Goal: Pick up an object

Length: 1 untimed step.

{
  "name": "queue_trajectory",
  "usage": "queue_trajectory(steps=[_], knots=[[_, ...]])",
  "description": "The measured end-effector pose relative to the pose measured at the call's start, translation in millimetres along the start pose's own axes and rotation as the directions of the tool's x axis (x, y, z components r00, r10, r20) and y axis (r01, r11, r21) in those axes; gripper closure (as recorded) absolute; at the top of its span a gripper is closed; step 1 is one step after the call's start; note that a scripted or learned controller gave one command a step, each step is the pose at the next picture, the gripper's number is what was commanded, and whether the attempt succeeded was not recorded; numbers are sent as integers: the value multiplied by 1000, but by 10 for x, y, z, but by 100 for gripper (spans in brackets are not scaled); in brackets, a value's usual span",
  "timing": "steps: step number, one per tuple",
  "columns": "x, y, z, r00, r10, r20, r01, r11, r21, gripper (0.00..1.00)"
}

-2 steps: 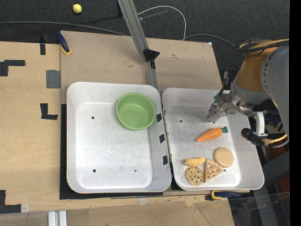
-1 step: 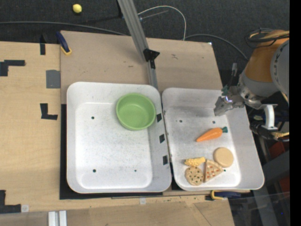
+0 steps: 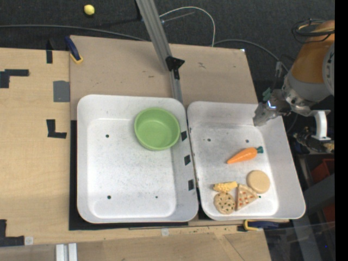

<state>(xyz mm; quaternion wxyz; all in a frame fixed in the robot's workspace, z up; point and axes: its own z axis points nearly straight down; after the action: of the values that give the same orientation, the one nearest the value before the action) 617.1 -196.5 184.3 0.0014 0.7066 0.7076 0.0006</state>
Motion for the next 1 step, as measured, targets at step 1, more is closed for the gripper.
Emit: queue_trajectory(steps=[1], knots=[[3,8,-281,1000,0,0,0,1000,1,100]])
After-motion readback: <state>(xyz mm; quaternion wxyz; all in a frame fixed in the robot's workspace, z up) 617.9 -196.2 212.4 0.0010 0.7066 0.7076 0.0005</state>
